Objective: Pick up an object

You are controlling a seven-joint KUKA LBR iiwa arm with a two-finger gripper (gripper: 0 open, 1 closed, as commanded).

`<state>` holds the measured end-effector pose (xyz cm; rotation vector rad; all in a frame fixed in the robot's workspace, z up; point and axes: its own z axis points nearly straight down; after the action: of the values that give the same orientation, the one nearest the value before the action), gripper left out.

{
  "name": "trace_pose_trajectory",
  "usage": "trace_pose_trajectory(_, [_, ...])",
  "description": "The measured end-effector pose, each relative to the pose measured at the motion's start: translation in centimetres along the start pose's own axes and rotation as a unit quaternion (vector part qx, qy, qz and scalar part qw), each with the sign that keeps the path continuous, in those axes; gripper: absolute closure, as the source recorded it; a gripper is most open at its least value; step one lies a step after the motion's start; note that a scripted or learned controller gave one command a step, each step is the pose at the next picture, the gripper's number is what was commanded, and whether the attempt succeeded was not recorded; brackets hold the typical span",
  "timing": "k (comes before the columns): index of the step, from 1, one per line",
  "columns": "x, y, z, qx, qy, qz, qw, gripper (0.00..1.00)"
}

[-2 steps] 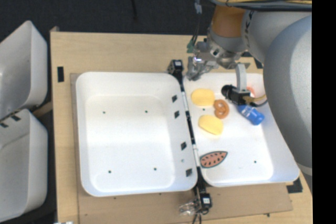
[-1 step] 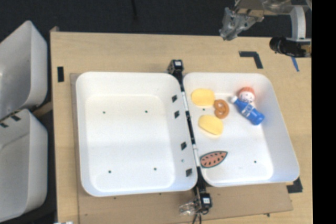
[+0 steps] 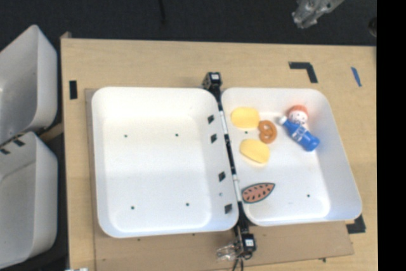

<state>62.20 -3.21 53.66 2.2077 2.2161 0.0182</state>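
Tool hangs high at the upper right, past the far edge of the counter; whether it is spread or pressed together cannot be told. Well below it, in the right bin, lie the objects: a blue toy figure with a red and white head almost straight beneath, a pretzel just left of that, two yellow pieces further left, and a watermelon slice farthest down. Left bin sits alongside, further left.
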Motion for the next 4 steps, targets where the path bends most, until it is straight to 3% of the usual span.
trace_pose_trajectory(1, [-6.8,-2.8,3.2,0.010,-0.001,0.005,0.9999,1.00])
trace_pose_trajectory(2, [-9.9,-1.8,0.1,0.006,-0.001,0.003,1.0000,1.00])
trace_pose_trajectory(3, [-13.8,-2.6,-1.6,0.007,-0.001,0.003,1.0000,1.00])
trace_pose_trajectory(4, [-20.1,-5.1,-1.5,0.008,-0.001,0.005,1.0000,1.00])
